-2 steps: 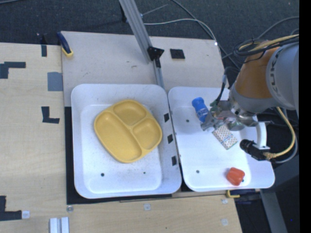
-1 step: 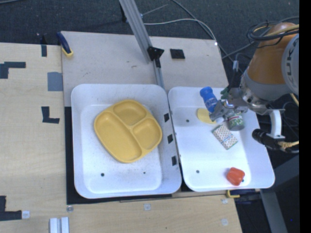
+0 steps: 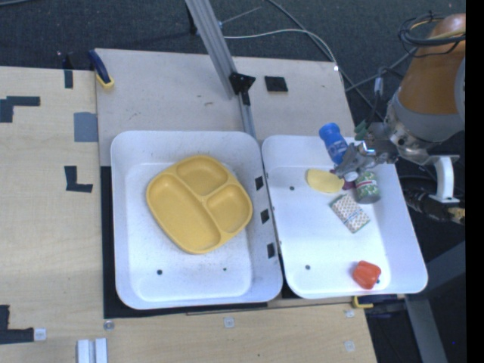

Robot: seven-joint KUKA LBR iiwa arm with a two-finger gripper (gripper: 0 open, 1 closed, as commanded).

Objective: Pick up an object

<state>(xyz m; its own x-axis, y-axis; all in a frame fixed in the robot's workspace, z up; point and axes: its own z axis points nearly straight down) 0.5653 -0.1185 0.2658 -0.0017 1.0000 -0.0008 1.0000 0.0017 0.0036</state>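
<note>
One claw [image 3: 354, 166] on this rig, and it's down in the upper right part of the right bin [image 3: 318, 274], hanging off the grey arm [image 3: 427, 119] with the orange band that comes in from the right. Honestly can't tell if the fingers are apart or clamped, it's just a dark cluster of metal from up here, and nothing is visibly pinched between them. Right around it there's a little crowd of stuff: a blue bottle-like thing [image 3: 332, 141] lying tilted just up and left of the claw, a yellow banana-ish piece [image 3: 324, 181] just to its left, and a small greenish jar or can [image 3: 368, 190] tucked right below it, looks like it's touching or nearly so. A bit further down sits a small checkered packet [image 3: 350, 213], lying flat at an angle. Well apart from all that, down in the bin's lower right corner, is a red object [image 3: 367, 274], maybe a pepper or a tomato. Over in the left bin [image 3: 125, 203] there's a yellow divided plate [image 3: 199, 203] with three compartments, sitting roughly in the middle, slightly rotated.
</note>
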